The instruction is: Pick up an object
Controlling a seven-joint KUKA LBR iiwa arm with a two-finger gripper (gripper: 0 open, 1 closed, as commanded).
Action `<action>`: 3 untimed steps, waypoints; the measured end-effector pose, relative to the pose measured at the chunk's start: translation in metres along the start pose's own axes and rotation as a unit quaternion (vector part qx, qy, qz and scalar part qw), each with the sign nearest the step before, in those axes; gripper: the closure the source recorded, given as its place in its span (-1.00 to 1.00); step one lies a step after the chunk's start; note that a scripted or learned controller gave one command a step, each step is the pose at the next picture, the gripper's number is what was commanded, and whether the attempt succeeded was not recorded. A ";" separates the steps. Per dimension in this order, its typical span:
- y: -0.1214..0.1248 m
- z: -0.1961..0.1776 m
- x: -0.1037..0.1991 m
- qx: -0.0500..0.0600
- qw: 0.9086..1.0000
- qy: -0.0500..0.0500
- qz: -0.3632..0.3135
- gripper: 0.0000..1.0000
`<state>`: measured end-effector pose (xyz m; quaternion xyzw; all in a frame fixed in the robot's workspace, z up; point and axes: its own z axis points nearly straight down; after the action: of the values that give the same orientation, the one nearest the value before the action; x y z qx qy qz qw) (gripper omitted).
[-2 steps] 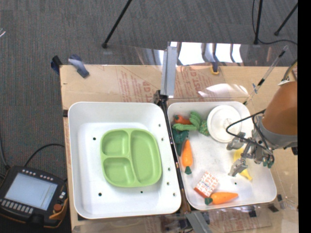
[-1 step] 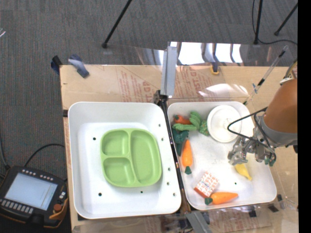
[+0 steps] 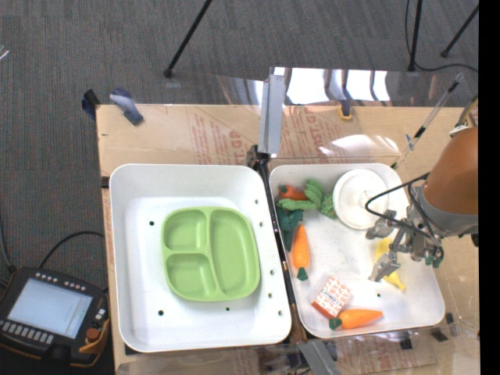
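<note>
Gripper (image 3: 388,255) hovers, fingers spread, over the yellow toy (image 3: 388,266); expect a miss if it skids toward the bin wall (image 3: 434,291).

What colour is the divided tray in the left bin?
Light green, clearest in the camera view.
</note>
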<state>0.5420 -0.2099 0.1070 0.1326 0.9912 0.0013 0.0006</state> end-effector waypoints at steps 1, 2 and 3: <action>-0.006 0.020 0.005 0.000 0.998 0.001 0.057 -1.00; -0.005 0.010 0.005 0.000 0.998 0.000 0.056 1.00; 0.065 0.001 0.000 0.000 0.998 0.000 0.061 1.00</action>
<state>0.5593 -0.1476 0.1059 0.1926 0.9813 0.0017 0.0006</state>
